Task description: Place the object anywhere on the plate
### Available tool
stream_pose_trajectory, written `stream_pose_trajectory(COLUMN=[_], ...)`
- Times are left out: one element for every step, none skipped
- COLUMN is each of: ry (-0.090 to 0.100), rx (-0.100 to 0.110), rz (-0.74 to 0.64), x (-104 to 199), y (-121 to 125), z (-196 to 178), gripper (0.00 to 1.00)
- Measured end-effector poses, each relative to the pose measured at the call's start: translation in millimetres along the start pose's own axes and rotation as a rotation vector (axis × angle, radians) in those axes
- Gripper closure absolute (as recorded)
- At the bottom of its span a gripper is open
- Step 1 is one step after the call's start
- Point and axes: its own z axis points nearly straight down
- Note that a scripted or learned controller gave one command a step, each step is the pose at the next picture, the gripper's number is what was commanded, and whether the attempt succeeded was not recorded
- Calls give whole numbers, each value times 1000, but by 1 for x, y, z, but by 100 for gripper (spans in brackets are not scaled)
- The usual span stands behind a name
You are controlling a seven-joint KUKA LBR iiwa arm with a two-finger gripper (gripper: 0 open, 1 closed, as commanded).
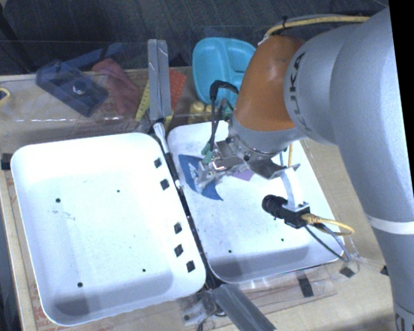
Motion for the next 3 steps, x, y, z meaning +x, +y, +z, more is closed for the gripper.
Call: stream_pose_trajectory(ry=[0,0,-1], rx=[2,6,3], rz=[-88,67,-73], x=[59,150,201], y=[-13,-10,-1], z=[-19,1,10], gripper=[100,100,100])
